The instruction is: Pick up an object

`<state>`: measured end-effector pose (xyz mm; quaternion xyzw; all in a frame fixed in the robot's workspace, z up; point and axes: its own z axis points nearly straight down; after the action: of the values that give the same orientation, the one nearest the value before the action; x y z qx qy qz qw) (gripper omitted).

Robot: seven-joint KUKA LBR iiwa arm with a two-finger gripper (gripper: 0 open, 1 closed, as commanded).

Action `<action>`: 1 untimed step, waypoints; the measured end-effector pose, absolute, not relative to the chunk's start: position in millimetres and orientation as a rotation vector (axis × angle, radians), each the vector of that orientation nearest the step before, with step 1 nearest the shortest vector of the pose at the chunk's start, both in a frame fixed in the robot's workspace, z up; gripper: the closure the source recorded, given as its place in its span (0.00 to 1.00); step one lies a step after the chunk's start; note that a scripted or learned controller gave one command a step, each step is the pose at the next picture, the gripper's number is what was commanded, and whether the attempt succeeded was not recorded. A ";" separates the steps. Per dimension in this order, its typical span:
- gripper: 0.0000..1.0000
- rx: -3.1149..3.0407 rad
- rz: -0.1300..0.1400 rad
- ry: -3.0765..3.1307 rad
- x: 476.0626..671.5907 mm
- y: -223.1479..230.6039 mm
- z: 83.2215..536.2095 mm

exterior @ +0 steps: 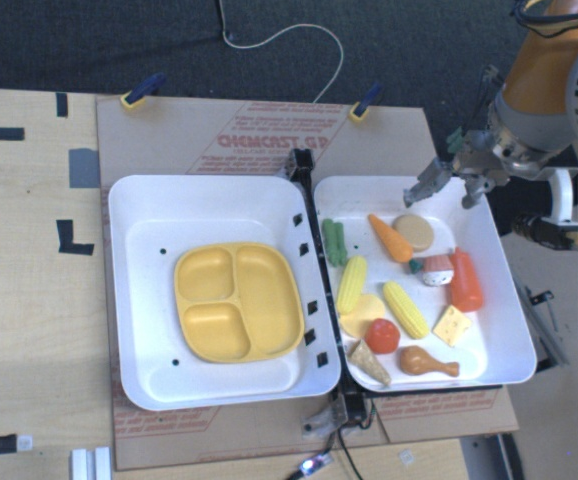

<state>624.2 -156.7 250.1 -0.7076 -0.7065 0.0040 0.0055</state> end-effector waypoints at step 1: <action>0.00 -2.219 0.001 -2.222 626.5 -156.4 257.3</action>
<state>626.5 -156.4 257.3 -0.7066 -0.7076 0.0005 0.0005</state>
